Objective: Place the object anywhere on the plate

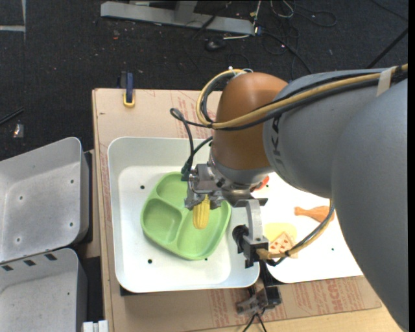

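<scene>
Green and divided into compartments, the plastic plate (170,224) lies in the left white bin (130,214). The gripper (200,202) is closed on a yellow toy corn cob (201,214), held over the plate's right compartment. Toy food pieces (285,237) lie in the right bin.

One fixed camera looks down at a slant on the tabletop (155,305) and both bins (130,194), probably from fairly close; the arm (337,136) crowds its right side.

a robot lab: bench (162,97), loose cables (285,13), dark floor.
</scene>
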`<state>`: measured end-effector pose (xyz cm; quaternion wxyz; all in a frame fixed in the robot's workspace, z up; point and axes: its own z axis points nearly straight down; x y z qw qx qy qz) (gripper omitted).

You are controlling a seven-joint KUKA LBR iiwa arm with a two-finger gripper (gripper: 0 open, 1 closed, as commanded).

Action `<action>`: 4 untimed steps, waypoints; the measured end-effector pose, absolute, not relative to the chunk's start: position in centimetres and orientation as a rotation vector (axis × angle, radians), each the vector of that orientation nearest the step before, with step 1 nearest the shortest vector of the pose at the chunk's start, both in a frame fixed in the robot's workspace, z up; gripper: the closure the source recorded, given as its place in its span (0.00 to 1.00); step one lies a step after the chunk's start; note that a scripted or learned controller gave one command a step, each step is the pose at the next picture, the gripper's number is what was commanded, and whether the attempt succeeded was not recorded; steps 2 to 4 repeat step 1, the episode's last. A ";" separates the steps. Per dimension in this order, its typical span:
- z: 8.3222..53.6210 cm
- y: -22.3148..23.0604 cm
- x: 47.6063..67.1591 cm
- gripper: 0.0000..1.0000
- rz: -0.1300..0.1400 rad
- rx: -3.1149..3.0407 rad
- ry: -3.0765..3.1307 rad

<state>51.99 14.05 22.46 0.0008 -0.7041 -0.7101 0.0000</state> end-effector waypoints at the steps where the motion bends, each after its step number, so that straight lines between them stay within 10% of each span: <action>1: 22.5 13.7 52.1 0.00 0.001 -2.220 -2.223; 4: 22.5 13.7 52.1 0.00 0.001 -2.220 -2.223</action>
